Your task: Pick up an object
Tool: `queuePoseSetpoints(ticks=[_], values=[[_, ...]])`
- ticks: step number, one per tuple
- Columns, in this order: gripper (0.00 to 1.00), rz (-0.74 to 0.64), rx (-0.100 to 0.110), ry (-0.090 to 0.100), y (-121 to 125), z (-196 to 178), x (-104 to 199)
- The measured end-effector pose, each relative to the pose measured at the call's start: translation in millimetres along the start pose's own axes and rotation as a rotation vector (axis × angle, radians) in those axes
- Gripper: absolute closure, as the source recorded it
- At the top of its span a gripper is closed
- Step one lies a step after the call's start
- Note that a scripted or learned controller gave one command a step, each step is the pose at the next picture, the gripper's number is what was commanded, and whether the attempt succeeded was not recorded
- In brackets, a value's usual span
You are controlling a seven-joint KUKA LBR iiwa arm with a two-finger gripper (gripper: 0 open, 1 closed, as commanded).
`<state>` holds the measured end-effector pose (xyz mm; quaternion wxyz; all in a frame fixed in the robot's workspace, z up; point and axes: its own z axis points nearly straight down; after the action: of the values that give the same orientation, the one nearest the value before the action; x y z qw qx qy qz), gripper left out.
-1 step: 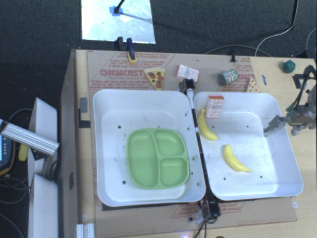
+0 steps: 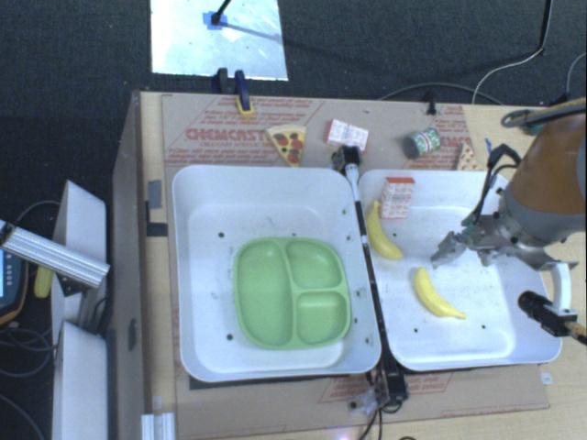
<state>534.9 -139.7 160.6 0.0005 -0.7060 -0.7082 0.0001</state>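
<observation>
The right bin [image 2: 486,346] holds two yellow bananas: one [image 2: 382,232] lies along its left wall, the other [image 2: 435,294] lies near its middle. A small red-and-white carton [image 2: 397,196] stands at its far left corner. My gripper [image 2: 464,251] hangs low over the right bin, just up and right of the middle banana, and is open with nothing between its fingers. The grey arm with its orange band [image 2: 553,159] reaches in from the right.
The left bin [image 2: 197,246] holds a green divided plate [image 2: 292,292]. Beyond the bins, on the cardboard, lie a toy pizza slice [image 2: 287,143], a small white-and-pink box [image 2: 348,134], a green can [image 2: 424,142] and a cracker-like piece [image 2: 466,154].
</observation>
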Motion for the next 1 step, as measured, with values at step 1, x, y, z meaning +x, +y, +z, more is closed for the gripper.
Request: queuePoseSetpoints(ticks=[1], values=[[0.00,0.001,-0.002,0.000,-29.6,76.6,42.5]])
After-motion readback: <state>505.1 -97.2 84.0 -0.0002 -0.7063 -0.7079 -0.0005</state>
